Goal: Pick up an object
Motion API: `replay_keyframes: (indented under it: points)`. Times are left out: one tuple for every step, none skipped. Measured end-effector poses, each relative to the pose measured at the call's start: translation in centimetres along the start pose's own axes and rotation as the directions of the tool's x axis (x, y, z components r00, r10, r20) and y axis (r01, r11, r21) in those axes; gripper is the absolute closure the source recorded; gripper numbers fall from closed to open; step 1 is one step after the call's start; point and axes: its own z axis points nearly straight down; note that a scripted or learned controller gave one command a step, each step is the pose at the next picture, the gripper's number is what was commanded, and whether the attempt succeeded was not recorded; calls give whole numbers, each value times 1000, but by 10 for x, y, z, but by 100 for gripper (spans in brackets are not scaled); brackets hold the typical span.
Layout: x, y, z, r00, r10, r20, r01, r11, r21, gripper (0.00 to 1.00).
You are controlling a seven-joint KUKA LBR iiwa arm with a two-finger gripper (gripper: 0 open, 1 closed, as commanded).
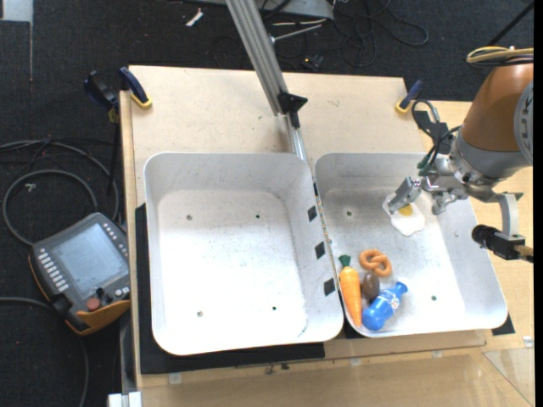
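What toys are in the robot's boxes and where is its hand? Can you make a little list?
right bin: holds all the toys
carrot: orange, near the bin's front left corner
blue bottle: lying beside the carrot
pretzel: just behind the bottle
brown piece: between carrot and bottle
pale round toy: under the gripper
gripper: low over the pale round toy
left bin: white, beside the right one
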Motion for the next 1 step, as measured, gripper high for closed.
replay_keyframes:
  points:
    - [3, -1, 43, 1000, 0, 0, 0, 1000, 0, 0]
